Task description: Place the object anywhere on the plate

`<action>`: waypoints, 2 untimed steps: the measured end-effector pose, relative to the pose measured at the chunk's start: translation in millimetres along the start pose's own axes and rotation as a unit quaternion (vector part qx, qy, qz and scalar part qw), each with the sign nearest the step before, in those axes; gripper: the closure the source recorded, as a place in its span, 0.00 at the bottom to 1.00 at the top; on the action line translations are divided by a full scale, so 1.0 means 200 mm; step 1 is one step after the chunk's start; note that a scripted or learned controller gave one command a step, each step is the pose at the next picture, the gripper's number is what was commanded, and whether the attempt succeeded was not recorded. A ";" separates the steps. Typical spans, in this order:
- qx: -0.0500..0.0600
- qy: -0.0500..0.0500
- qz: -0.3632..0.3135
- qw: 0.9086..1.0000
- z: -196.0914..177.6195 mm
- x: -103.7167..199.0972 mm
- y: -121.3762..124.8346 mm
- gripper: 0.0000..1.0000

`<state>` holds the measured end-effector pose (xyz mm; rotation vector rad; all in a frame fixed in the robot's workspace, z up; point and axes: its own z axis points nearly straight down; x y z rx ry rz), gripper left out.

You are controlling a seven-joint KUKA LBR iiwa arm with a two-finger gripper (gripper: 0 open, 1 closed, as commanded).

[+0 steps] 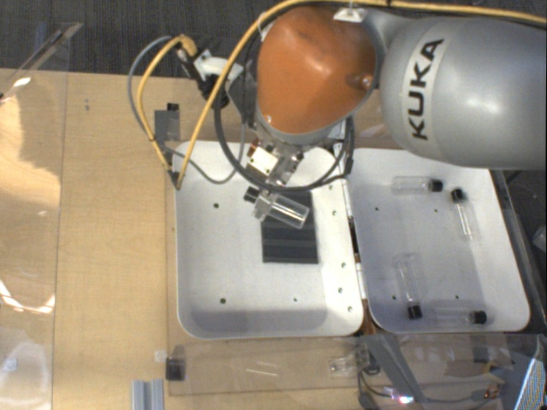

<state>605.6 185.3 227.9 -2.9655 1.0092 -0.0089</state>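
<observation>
A clear tube with a black cap (pixel 280 207) lies at a slant over the far edge of the dark rectangular plate (pixel 290 246), which rests in the middle of the left bin (pixel 205 306). My gripper (pixel 275 176) hangs just above the tube, under the orange wrist band (pixel 312 58). The wrist hides most of the gripper, so whether the tube is held or resting on the plate's edge is unclear.
The right bin (pixel 504 272) holds several more clear tubes with black caps, such as one (pixel 417 184) at the back and one (pixel 407 287) near the front. Yellow and black cables (pixel 162 101) loop over the left bin's far left corner. The grey arm covers the upper right.
</observation>
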 end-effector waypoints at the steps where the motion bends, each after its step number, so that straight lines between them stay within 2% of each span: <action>1: -0.001 -0.003 -0.204 0.979 0.29 0.10 -0.19 1.00; 2: 0.000 -0.001 -0.214 0.977 0.70 0.10 -0.39 1.00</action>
